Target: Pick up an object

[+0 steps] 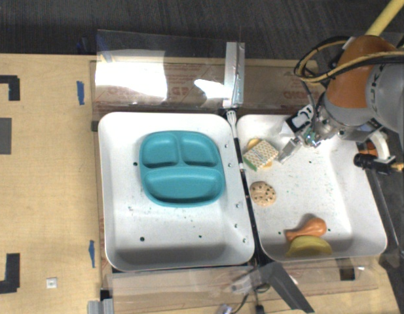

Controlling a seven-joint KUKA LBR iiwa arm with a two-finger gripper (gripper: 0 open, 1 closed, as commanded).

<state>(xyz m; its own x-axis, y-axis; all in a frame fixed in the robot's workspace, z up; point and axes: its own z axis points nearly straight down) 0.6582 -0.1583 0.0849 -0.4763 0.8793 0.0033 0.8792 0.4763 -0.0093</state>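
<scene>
While the grey arm point(378, 90) with its orange band reaches in from the right, the gripper point(290, 148) is held low over the right bin point(359, 231), pointing down and leftward. Whether its fingers are apart or together cannot be told. Just beside its tip, a waffle-textured block point(260, 154) is seen near the bin's upper left corner. Below it, a round speckled cookie point(262, 193) lies flat. Near the front wall, a smooth orange piece point(308, 227) rests against a yellow-green curved one point(309, 245). In the left bin point(116, 234), a glossy teal tray point(182, 167) with three compartments is seated.
</scene>
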